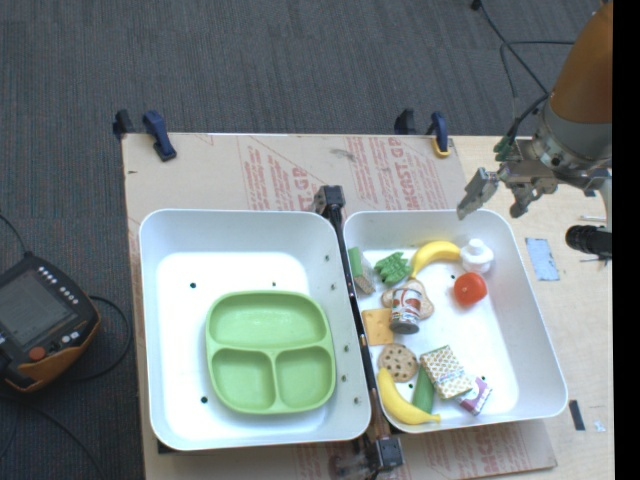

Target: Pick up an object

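Item: gripper, fingers spread, holding nothing, poised above the right bin's back rim.
Candidates lie in that bin; you should favour the tomato, standing apart from the banana, and descend centred.

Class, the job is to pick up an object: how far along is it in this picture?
Nothing is picked up. The pincer hangs open over the right bin's far rim, holding nothing. The tomato, bananas and cookie lie in that bin. Left: descend, grip one, lift.
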`<state>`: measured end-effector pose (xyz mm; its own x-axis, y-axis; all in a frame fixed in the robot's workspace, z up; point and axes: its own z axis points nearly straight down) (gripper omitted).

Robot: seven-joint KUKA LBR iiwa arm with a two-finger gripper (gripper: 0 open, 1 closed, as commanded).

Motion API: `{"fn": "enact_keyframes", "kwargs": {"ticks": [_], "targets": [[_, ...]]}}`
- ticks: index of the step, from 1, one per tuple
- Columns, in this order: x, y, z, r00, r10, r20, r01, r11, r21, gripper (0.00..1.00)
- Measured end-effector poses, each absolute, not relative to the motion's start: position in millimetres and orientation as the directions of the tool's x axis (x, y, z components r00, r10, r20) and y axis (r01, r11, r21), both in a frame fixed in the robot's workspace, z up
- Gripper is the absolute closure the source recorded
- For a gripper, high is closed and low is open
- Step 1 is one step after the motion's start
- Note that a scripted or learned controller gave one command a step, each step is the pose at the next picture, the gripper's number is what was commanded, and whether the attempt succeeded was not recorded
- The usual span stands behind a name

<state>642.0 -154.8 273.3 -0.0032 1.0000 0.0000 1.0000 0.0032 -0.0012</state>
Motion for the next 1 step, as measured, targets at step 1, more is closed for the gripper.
{"fn": "enact_keyframes", "kwargs": {"ticks": [1], "targets": [[642.6, -171.7, 136.4, 0.0, 1.0, 0.002, 1.0, 0.0, -0.006, 0.0]]}}
